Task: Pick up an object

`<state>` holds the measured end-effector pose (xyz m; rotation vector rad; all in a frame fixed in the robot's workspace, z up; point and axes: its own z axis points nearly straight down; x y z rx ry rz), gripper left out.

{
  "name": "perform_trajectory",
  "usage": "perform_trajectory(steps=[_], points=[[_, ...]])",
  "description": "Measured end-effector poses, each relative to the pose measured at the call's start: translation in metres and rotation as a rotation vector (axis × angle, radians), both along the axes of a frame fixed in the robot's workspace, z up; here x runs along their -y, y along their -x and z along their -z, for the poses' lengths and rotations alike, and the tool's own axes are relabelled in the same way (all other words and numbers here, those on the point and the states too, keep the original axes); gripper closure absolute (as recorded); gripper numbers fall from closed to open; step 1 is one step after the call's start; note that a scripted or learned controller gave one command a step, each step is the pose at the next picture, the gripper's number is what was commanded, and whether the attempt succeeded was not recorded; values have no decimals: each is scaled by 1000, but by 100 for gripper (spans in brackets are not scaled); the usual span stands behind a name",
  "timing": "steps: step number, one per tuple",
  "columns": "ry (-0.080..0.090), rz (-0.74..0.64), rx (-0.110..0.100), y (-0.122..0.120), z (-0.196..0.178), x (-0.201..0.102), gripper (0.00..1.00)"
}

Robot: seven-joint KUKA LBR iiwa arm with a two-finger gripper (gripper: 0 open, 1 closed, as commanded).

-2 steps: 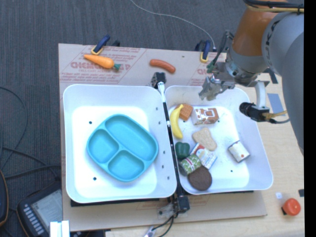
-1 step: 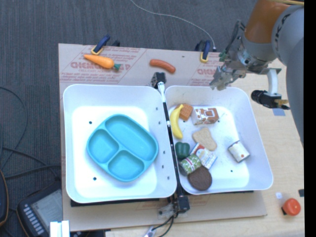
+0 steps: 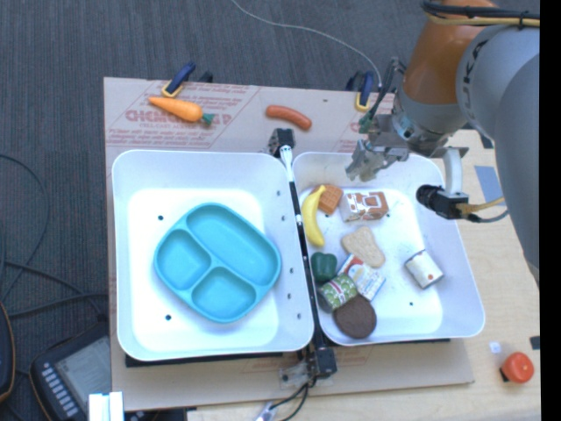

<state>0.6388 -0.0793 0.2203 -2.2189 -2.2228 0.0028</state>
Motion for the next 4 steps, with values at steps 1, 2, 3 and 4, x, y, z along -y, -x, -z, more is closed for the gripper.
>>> perform_trajectory(steps=[1,2,3,4], points=[[1,1,1,0,0,1,0],[0,2,-2,49,107,26,0],[7,2,20,84,130,19,0],[6,3,22,83,119,19,100]])
